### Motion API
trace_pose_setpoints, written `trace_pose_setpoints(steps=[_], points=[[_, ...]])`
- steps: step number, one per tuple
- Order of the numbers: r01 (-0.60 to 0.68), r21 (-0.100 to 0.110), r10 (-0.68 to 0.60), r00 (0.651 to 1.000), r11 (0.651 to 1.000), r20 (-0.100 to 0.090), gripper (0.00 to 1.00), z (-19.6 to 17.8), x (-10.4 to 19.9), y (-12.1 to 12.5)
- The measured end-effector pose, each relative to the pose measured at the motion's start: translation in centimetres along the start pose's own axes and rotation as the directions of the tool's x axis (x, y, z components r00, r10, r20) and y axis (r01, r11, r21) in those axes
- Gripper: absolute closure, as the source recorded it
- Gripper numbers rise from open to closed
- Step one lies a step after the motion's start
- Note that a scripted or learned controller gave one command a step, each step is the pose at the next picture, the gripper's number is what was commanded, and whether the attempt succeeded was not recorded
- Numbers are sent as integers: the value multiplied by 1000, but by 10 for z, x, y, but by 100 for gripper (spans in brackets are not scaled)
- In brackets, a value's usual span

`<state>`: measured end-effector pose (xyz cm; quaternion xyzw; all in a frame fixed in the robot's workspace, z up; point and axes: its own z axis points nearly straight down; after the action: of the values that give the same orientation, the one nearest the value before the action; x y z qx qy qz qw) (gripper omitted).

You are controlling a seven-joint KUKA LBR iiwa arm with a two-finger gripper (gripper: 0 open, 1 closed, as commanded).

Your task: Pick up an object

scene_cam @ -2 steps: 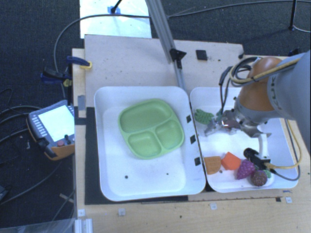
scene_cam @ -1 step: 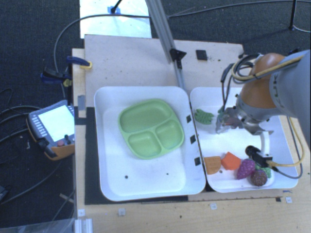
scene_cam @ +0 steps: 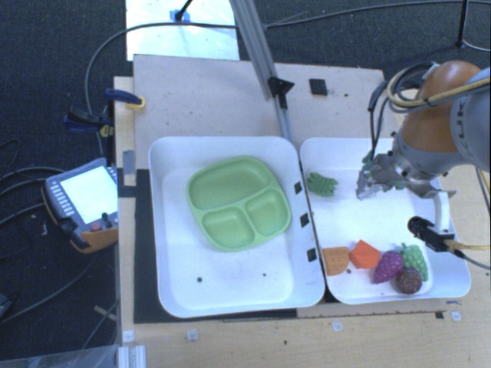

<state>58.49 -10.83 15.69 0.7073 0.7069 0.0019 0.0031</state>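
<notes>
— Two white bins (scene_cam: 230, 148) sit side by side on the bench; where's the gripper (scene_cam: 370, 184)?
— Over the right bin, its grip unclear, near a green toy (scene_cam: 321, 183); nothing visibly held

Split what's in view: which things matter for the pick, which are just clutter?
Job:
gripper, over the right bin
green leafy toy
orange slab
red-orange block
purple grapes
green grapes
dark round fruit

Lying about:
green divided plate in the left bin
handheld pendant
blue clamp
</notes>
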Motion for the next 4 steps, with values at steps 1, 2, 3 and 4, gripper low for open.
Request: trace_pose_setpoints(steps=[1,2,3,4], points=[[5,0,-5,1000,1000,-1,100,-60,4,-6],[5,-1,-5,1000,1000,0,100,-114,3,-4],[11,5,-11,1000,1000,-3,100,-98,61,-9],[10,6,-10,1000,1000,-3,100,-87,108,-12]])
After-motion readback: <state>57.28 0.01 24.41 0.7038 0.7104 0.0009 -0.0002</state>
